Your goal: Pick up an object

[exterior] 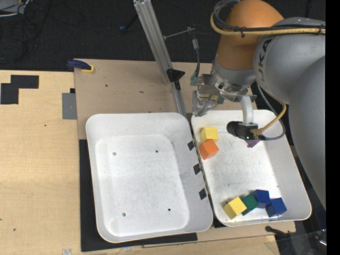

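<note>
near edge, right bin (297, 195): four small blocks huddle in its near corner. the near yellow block (234, 207) is leftmost, turned corner-on, touching the green block (248, 202) beside it. a blue block (262, 196) sits just behind the green one and touches it. the second blue block (275, 206) is rightmost, close to the near rim. all four look like plain cubes, one solid colour each, matte, with crisp edges.

mid bin, left side, by the wall next to the left bin (106, 137): the orange block (209, 149), turned slightly. just beyond it lies the far yellow block (209, 134), squarer to the bin. whether the two touch is hard to tell. this pair lies well apart from the near cluster, with white floor between.

black clips (196, 169) run along the seam between the two bins.

far end: the gripper (202, 108) hangs at the far left corner of the right bin, just beyond the far yellow block and apart from it. spread or pressed together: cannot tell from this angle. the arm (287, 62), grey with an orange band, comes in from the right.

farthest: an aluminium rail (154, 36) slants up from the bench (122, 84).
</note>
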`<action>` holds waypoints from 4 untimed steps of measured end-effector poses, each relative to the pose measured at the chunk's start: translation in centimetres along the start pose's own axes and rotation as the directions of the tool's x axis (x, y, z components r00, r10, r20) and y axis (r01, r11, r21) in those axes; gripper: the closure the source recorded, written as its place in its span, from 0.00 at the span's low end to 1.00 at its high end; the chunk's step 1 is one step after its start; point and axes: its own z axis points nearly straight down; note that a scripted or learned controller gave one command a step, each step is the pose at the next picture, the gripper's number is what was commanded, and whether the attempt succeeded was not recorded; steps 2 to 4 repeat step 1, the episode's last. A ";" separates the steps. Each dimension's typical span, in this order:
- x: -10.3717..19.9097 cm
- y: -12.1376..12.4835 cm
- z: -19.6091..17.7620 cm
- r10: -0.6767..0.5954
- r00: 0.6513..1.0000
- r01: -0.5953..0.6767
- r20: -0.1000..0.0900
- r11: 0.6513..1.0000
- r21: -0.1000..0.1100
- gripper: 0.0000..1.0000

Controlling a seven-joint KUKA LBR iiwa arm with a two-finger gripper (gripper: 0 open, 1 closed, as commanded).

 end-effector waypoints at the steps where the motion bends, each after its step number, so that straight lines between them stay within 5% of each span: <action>1: 5.5 0.0 1.4 0.001 1.000 -0.001 0.000 1.000 0.004 1.00; 4: 5.5 0.0 1.4 0.001 1.000 -0.001 0.000 1.000 0.004 1.00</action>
